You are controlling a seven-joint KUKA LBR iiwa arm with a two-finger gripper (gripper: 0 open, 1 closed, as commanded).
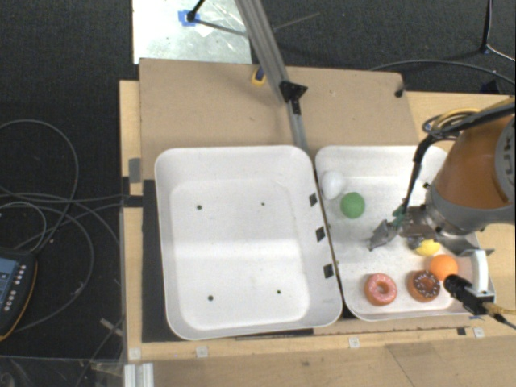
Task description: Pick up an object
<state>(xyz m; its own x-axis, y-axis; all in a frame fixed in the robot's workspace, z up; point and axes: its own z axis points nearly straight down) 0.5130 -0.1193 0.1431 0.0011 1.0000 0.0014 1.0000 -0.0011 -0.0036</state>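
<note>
Objects, six in all, lie in the right bin [379, 161]: one green ball [352, 205], one white ball [332, 185], one pink-iced donut [380, 289], one chocolate donut [424, 285], one orange ball [443, 266] and one yellow piece [427, 247], partly hidden under the arm. The green ball is smooth and round and sits just beside the white one near the bin's left wall. Both donuts are rings with sprinkled tops, lying flat side by side at the near edge; the orange ball touches the chocolate one.

Two shallow white bins with rounded corners stand side by side on a brown board; the left bin [242, 240] shows a matte floor with four small dark dots.

One gripper [385, 234] of grey metal hangs low over the right bin's middle, between the green ball and the yellow piece. Whether its jaws are open I cannot tell, and nothing is seen between them.
</note>
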